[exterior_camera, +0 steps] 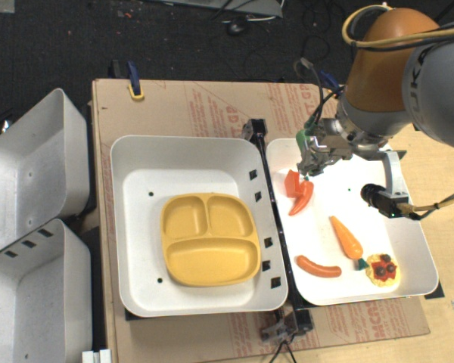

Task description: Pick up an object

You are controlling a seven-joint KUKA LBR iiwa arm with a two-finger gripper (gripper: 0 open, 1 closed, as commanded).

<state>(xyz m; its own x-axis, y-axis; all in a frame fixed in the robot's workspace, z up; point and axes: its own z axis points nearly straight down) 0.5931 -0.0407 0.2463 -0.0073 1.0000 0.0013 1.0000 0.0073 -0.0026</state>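
In the right bin (pixel 408 233) lie a red pepper (pixel 299 192) near the left wall, an orange carrot (pixel 347 237), a red sausage (pixel 318 267) and a small pizza slice (pixel 383 269) at the front right. My gripper (pixel 312 165) hangs over the bin's back left part, its tips just above and to the right of the red pepper's top end. The fingers point down at the pepper; nothing shows between them.
The left bin (pixel 136 203) holds a yellow divided plate (pixel 209 238). A black clamp strip runs between the two bins. Grey bins stand off the bench at the far left. The arm's body covers the right bin's back right corner.
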